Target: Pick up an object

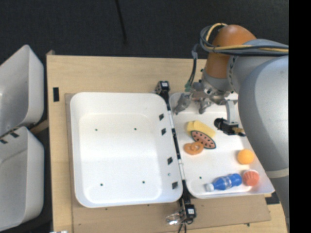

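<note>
Broadest of all: pale wooden bench (121,72), bearing two shallow white plastic bins side by side, left bin (77,130) and right bin (192,191). Reaching in from the right, over the right bin's far end: bulky grey arm with orange band (233,38).

Below the wrist: two-finger metal gripper (190,107), low over the right bin's far left corner. Jaws parted, bare white floor showing between them, nothing clasped.

All lying in the right bin, apart from the gripper:
- Near edge: blue plastic bottle with white cap (224,182), on its side.
- Just nearer than the gripper: yellow wedge-shaped toy (200,128), touching a dark red oval slice with black dots (204,139).
- Beside that slice, toward the divider: orange-brown ring (193,148).
- Near right corner: red-orange round toy fruit (250,177), next to the bottle's base.
- Right side, beyond the fruit: small orange ball (246,156).
</note>
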`<state>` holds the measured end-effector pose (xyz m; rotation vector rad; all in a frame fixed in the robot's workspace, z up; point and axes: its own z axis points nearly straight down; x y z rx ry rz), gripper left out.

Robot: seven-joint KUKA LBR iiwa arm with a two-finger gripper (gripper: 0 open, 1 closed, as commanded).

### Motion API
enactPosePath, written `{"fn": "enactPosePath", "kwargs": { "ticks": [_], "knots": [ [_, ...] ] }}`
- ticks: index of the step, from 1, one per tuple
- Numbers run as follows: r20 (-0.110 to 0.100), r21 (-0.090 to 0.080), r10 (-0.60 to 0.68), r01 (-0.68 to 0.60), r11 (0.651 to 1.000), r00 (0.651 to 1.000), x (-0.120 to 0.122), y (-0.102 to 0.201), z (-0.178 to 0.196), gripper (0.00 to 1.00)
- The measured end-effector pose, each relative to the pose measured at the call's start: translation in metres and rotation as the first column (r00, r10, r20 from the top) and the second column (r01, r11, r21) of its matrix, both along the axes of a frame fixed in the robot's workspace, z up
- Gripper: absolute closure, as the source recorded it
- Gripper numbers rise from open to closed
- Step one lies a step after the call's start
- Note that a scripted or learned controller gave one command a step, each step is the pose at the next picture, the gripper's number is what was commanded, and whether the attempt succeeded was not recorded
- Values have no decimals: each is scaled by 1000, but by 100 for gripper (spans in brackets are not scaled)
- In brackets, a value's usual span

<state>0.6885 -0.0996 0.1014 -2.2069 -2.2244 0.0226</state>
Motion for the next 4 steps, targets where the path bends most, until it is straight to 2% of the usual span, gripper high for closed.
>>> {"fn": "enactPosePath", "kwargs": {
  "ticks": [1, 2, 3, 4],
  "knots": [
    [15, -1, -5, 5, 1000, 1000, 1, -2, 12, 100],
    [38, 3, -2, 2, 1000, 999, 3, 47, 245, 100],
    [5, 4, -9, 9, 1000, 1000, -2, 44, 111, 100],
    [29, 6, 0, -1, 1000, 1000, 2, 112, 226, 100]
  ]
}}
